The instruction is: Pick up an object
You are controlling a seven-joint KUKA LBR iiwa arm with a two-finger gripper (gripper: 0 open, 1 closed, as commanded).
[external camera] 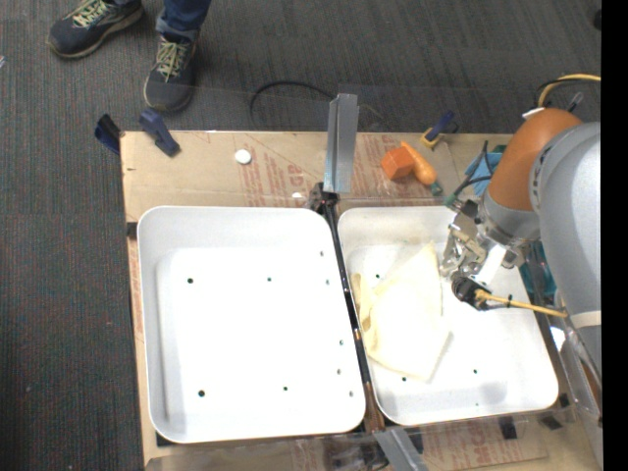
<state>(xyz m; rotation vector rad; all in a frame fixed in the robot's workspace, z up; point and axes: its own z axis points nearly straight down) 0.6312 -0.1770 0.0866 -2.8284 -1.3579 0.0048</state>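
A pale cream cloth (404, 310) lies crumpled in the right bin (491, 386), spread over its left and middle part. My gripper (459, 256) hangs over the right bin's upper right, just past the cloth's top right corner. Nothing shows between it and the cloth. The orange-banded wrist rises behind it toward the right.
The left bin (245, 317) sits beside the right one, split off by a metal divider (342, 155). An orange clamp (406, 164) and blue clips lie on the cardboard behind the bins. A person's shoes (169, 67) stand on the carpet at the top left.
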